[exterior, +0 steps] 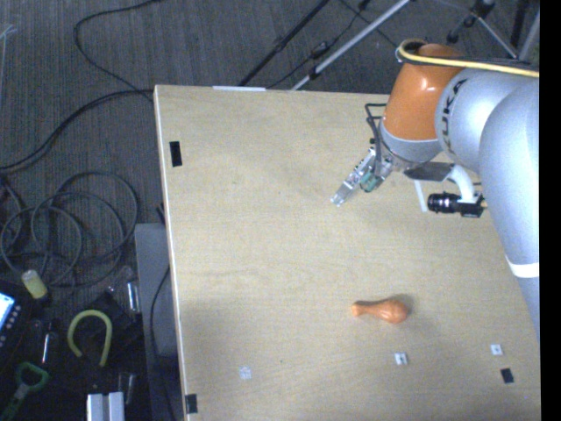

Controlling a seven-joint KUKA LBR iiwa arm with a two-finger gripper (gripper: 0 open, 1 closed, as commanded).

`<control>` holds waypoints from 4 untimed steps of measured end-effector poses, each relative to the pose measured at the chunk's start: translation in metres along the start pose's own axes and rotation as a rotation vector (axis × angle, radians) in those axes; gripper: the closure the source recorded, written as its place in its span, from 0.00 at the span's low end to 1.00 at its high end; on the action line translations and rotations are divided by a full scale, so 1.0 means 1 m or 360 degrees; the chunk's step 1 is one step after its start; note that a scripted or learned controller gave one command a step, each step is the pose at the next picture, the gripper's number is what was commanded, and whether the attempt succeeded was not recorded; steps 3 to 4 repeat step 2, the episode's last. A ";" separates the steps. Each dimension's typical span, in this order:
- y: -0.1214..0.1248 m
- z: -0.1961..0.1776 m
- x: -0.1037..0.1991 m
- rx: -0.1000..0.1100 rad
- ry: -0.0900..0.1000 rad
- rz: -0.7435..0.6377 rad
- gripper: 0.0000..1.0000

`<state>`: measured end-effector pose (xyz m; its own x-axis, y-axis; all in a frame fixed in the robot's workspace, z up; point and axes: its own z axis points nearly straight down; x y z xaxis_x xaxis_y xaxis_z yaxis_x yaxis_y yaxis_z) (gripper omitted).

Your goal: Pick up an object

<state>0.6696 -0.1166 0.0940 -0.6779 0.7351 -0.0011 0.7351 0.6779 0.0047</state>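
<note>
An orange, pear-shaped object lies on its side on the tan bench top, its narrow end pointing left. My gripper hangs over the middle of the bench, up and a little left of the object and well apart from it. It points down and to the left from the orange-banded wrist. Nothing shows at its tip.
Small white tags and black marks dot the bench. The bench's left edge drops to a floor with cables and tools. The grey arm takes up the right side.
</note>
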 end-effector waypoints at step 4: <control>0.028 -0.106 0.048 0.0008 -0.0001 0.0418 1.00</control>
